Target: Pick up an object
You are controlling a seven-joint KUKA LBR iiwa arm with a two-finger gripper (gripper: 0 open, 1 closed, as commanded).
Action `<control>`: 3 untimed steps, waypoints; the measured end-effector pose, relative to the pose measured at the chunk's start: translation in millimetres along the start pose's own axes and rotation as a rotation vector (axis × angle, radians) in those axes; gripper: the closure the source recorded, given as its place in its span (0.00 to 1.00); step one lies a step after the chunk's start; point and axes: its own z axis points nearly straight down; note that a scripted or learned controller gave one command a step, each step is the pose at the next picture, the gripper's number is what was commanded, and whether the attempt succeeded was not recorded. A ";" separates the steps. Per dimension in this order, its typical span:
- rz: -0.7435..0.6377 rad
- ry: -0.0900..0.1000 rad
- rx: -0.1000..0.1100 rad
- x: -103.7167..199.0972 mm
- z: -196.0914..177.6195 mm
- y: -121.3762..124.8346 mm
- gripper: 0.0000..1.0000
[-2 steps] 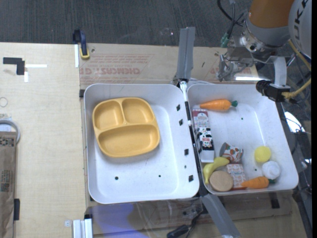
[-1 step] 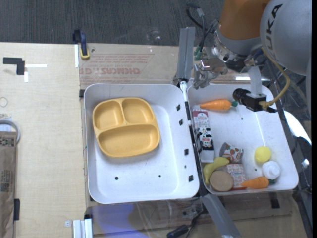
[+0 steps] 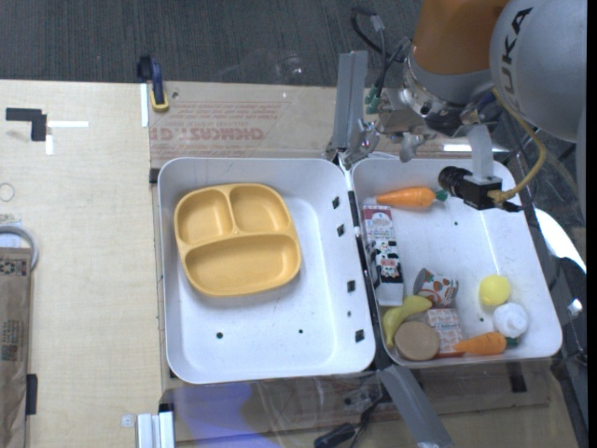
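Carrot [image 3: 407, 197] lies flat in the rear part of the R bin [image 3: 548, 292], orange tip toward the L, green end toward the R, apart from the other items. Gripper [image 3: 384, 127] sits at the rear L corner of the R bin, close to the seam btwn the two bins and just behind the carrot; not touching it. Grip state: can't tell from this angle.

Other stuff in the R bin:
- carton [image 3: 383, 255], white w/ red top, lying lengthwise along the L wall
- banana [image 3: 403, 315], yellow-green, just in front of the carton
- brown disc [image 3: 417, 342] at the front L, touching the banana
- wedge packet [image 3: 437, 288] near the middle
- pink box [image 3: 445, 328] beside the disc
- 2nd carrot [image 3: 481, 345] along the front wall
- lemon [image 3: 494, 290] toward the R wall
- white round item [image 3: 510, 320] just in front of the lemon; too small to tell what it is

L bin [image 3: 166, 278] holds a yellow plate [image 3: 239, 238] w/ three compartments, lying in its rear L part. Both bins sit side by side on a pale bench [image 3: 79, 250]; grey arm w/ orange band [image 3: 457, 17] comes in from the upper R.
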 end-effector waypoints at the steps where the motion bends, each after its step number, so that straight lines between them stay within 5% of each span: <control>1: -0.043 -0.001 -0.001 -80.5 63.7 16.1 0.00; 2: -0.271 0.000 -0.003 -141.1 160.8 8.2 0.00; 3: -0.407 -0.003 -0.009 -137.9 187.0 11.0 0.00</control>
